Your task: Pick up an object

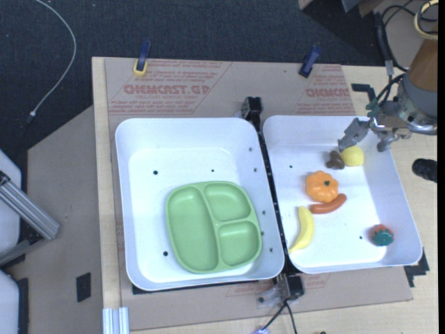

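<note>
The gripper (pixel 363 139) is seen low at the upper right of the frame, fingers spread and holding nothing, poised over the yellow lemon (pixel 354 156) lying in the right bin (pixel 407 218), so the pick is judged barely begun.

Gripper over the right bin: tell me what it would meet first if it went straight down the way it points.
Likely the small yellow fruit with the brown piece beside it, right under the gripper. Depth is unclear from this slant, so it could land on bin floor instead.
</note>
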Available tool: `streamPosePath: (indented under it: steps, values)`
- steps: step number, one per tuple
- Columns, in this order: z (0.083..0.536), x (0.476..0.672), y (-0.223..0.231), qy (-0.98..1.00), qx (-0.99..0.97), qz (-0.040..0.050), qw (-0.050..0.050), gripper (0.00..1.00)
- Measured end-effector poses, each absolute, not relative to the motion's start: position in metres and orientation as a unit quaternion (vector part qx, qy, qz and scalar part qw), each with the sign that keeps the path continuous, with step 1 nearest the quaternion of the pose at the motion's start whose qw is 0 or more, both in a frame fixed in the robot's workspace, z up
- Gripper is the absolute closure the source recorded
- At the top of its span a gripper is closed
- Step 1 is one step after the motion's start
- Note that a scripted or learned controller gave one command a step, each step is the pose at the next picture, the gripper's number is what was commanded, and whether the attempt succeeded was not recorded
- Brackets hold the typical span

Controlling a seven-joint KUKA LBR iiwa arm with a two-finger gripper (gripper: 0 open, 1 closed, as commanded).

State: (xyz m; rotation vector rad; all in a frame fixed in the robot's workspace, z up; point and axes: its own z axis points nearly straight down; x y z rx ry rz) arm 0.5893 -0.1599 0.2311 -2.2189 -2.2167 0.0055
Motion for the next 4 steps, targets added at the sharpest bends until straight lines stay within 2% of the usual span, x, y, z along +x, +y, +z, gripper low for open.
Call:
streamPosePath:
  steps: [1,3,4]
  values:
    - [0.234,0.591,-0.160,-0.707,-0.707,0.0002,0.000,0.00]
    - [0.111,0.584,-0.156,-0.707,-0.707,0.0011,0.003,0.00]
    - [0.083,0.583,-0.155,-0.707,-0.707,0.0014,0.003,0.00]
